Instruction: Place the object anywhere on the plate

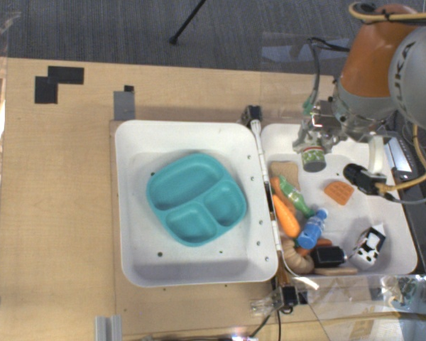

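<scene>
Cables (284, 300) are lying at the near edge of the counter (57, 226), well below the pincer (314, 151) and a little to its left. Just above them, in the right bin (405, 258), a black-and-white block (370, 244) is sitting down and to the right of the pincer, with a black piece (329, 255) and a tan rounded thing (298, 260) beside it, lower and nearly straight below the pincer. Closer under the pincer, a blue bottle (312, 231), an orange carrot (286, 215) and a green item (293, 194) are lying together along the bin's left wall. An orange wafer-like piece (339, 192) is resting just below and to the right of the pincer.

The pincer itself is hanging over the upper part of the right bin, and a small round dark-green object (314, 161) is showing at its tip; whether the fingers are gripping it, and how far apart they are standing, cannot be told.

Far to the pincer's left and somewhat lower, the teal plate (196, 198) with three compartments is sitting in the left bin (138, 261), well apart from the round object.
</scene>
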Available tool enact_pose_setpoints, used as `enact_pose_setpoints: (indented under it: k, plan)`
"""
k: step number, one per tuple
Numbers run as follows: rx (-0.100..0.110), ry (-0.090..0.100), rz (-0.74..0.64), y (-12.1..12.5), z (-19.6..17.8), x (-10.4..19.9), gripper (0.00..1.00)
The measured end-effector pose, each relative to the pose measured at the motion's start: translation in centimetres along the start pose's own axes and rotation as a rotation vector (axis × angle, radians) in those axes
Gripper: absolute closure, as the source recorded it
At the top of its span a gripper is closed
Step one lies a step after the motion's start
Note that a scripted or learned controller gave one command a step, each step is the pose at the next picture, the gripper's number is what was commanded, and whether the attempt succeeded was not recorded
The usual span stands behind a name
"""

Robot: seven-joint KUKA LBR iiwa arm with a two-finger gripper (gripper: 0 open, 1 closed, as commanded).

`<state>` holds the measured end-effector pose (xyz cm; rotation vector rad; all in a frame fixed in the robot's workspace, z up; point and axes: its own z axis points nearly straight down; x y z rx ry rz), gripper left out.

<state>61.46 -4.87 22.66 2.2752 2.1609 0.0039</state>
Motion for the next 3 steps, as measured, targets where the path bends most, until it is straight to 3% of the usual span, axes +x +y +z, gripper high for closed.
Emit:
enact_pose_setpoints:
  k: [1, 2, 3]
  plan:
    - [0.006, 0.005, -0.026, -1.8, 4.4, 6.7, 1.0]
    - [0.005, 0.004, -0.184, -4.6, 4.2, 13.4, 1.0]
    - [0.004, 0.002, -0.18, -4.5, 4.2, 13.1, 0.0]
